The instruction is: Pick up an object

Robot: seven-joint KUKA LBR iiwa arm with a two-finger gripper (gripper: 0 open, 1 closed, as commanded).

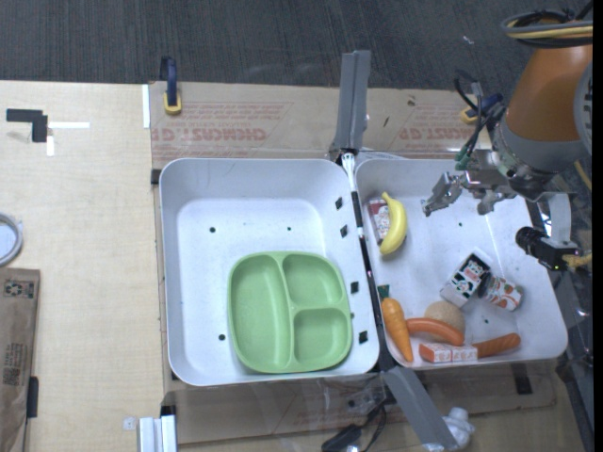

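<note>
Bins sit side by side on the bench — two white ones. The left bin (pixel 188 252) holds a green plate (pixel 287 312) with three sections, lying flat near the front. The right bin (pixel 537 252) holds the small things.

A yellow banana (pixel 393 224) lies near the left wall of the right bin, toward the back. Just beside it, against the wall, is a small red and white packet (pixel 378 217). At the front of the bin lies an orange carrot (pixel 396 328), close to the left wall. Next to it is a long orange-red sausage shape (pixel 435 329), touching a round tan ball (pixel 445 314). A flat red and white box (pixel 447 352) lies by the front edge, and a second orange stick (pixel 497 345) lies to its right. A small black and white carton (pixel 466 280) sits in the middle, tilted, with a little white and orange can (pixel 504 295) just beside it.

The grey and orange arm (pixel 551 92) comes in from the right. Its gripper (pixel 462 188) hangs over the back part of the right bin — near the banana but apart from it. The two fingers are spread apart, with nothing between them.
</note>
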